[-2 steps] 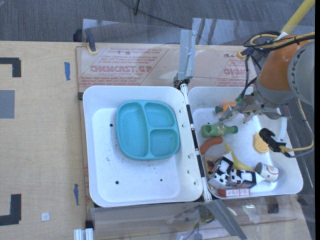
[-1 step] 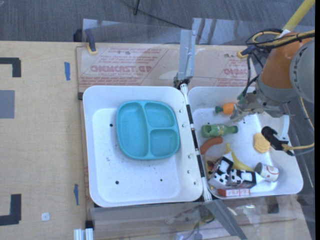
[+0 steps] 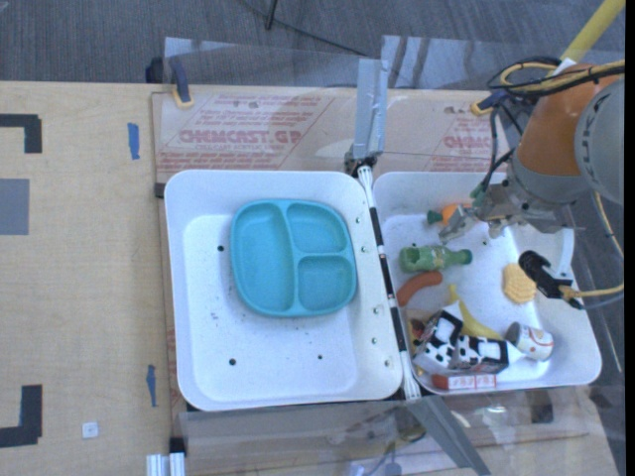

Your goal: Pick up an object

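Gripper point(image 3: 474, 216) hangs low over the right bin's point(image 3: 585, 360) far corner, whether open or shut I cannot tell, apparently lining up on the small orange piece point(image 3: 449, 210) just beside it, above the green bottle point(image 3: 435, 258).

Two shallow white bins sit side by side on the surface: a left bin point(image 3: 193, 365) and a right bin point(image 3: 585, 360); one arm point(image 3: 571, 117) reaches in at about 2 o'clock. The left bin holds one turquoise divided plate point(image 3: 293, 258) with three compartments. The right bin holds a small heap of toys: one green bottle point(image 3: 434, 258); one reddish sausage point(image 3: 418, 287); one yellow banana point(image 3: 474, 320); one yellow ridged piece point(image 3: 517, 284); one black-and-white spotted toy point(image 3: 458, 348); one white ball with a red mark point(image 3: 537, 342) at 5 o'clock; other bits are too small to count.
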Controlling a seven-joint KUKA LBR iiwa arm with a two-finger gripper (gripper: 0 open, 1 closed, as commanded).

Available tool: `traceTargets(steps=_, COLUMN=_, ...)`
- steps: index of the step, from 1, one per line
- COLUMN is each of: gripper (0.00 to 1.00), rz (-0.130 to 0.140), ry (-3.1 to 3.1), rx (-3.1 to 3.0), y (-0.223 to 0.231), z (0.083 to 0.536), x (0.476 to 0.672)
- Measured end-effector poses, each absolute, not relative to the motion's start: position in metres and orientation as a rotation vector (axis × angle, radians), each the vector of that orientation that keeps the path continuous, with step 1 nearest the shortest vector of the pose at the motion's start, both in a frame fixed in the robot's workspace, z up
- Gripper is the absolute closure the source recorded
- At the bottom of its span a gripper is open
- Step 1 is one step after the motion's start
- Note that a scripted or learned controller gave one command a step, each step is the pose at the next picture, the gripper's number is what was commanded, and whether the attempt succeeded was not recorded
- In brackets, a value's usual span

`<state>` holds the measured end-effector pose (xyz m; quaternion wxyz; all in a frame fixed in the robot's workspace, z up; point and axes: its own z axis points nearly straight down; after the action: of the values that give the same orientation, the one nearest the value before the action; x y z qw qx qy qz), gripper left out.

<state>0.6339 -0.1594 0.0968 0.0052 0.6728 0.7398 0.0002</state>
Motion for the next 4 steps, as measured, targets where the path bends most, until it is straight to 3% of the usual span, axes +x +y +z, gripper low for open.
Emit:
traceTargets(steps=1, gripper=0.00, rz=0.008, ry=2.153, rx=2.280, y=-0.166, z=0.088, x=0.604)
traceTargets(steps=2, gripper=0.00, rz=-0.019, ry=2.138, rx=2.319, y=-0.174, z=0.086, x=0.664)
traceTargets(steps=3, gripper=0.00, rz=-0.020, ry=2.199, rx=2.248, y=-0.127, z=0.086, x=0.665)
traceTargets(steps=4, gripper=1.00, rz=-0.039, ry=2.209, rx=2.258, y=-0.127, z=0.092, x=0.661)
